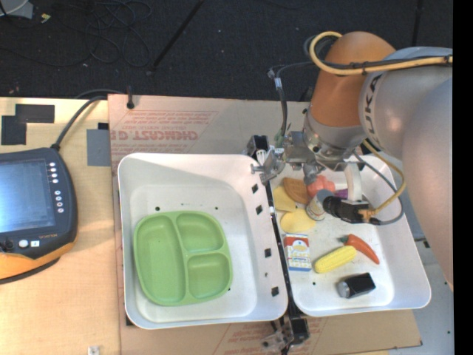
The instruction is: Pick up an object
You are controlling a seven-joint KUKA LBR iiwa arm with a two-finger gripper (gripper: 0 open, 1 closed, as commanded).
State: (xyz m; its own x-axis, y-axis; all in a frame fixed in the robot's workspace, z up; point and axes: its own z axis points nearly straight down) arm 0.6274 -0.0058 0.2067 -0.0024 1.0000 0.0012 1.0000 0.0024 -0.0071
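My gripper (315, 195) hangs low over the back of the right bin (414, 272), under the orange-banded wrist. Right below it lie a pink item (322, 186), a brown bread-like piece (295, 191) and a pale yellow round piece (295, 220); whether the gripper touches any of them cannot be told. Nearer the front are a small red and white carton (297, 252), a yellow corn cob (334, 259), an orange carrot (362, 248) and a black block (357, 285).
The left bin (148, 176) holds a green divided plate (182, 257). A teach pendant (33, 202) lies on the bench at far left. The arm's bulk covers the right bin's back right corner.
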